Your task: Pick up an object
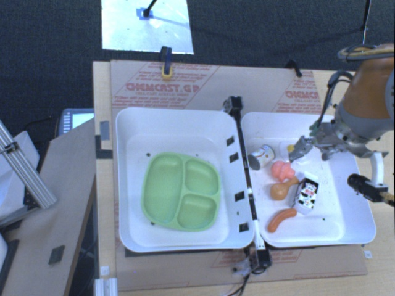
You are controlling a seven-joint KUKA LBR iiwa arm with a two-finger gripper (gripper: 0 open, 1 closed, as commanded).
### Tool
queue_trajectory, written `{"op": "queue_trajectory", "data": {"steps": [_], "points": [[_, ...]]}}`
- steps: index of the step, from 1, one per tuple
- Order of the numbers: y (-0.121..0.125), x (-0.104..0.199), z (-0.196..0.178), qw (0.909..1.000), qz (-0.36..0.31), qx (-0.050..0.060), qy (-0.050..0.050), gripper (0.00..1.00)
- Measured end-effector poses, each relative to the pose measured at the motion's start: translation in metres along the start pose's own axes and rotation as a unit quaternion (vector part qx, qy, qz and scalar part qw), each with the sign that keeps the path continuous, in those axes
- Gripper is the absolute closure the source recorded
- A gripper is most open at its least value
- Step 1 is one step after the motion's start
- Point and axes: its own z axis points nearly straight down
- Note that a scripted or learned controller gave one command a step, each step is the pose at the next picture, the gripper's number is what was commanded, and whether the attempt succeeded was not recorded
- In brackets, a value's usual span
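Positioned at the right of the frame, the hand (304,148) is seen low over the upper part of the right bin (352,227), at the end of the grey arm (364,97) with its orange band. Whether it is apart or together cannot be told, since its tip is small and blurred against the white floor. Nothing is seen clamped in it.

Just below and left of the hand, a pink object (284,170) is found, close to the tip but apparently not touched. Touching the pink object's lower edge, an orange pear-shaped piece (281,190) is laid. To its right, a small white carton with black markings (307,195) is set on a slant. Lower still, near the bottom of the bin, an orange sausage-like piece (281,219) is placed. A small silver can (261,155) is lying on its side near the bin's left wall, left of the hand.

Further out, the left bin (129,227) is occupied by a green divided tray (181,191). Both bins are carried on a cardboard sheet on the bench (102,79).

As for progress, the task is judged to be at the approach stage: every object is resting on the bin floor and none is lifted. The pink object is judged the likeliest target. Closing, gripping and lifting are all left to be done.
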Motion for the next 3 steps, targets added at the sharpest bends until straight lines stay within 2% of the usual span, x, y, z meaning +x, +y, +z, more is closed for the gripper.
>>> {"op": "queue_trajectory", "data": {"steps": [1, 2, 3], "points": [[0.003, 0.000, -0.008, 1.0000, -0.001, -0.007, -0.001, 0.00], [-0.004, -0.001, 0.037, 1.0000, 0.000, -0.006, -0.001, 0.00], [0.008, -0.001, 0.089, 1.0000, -0.001, -0.007, -0.001, 0.00]]}}
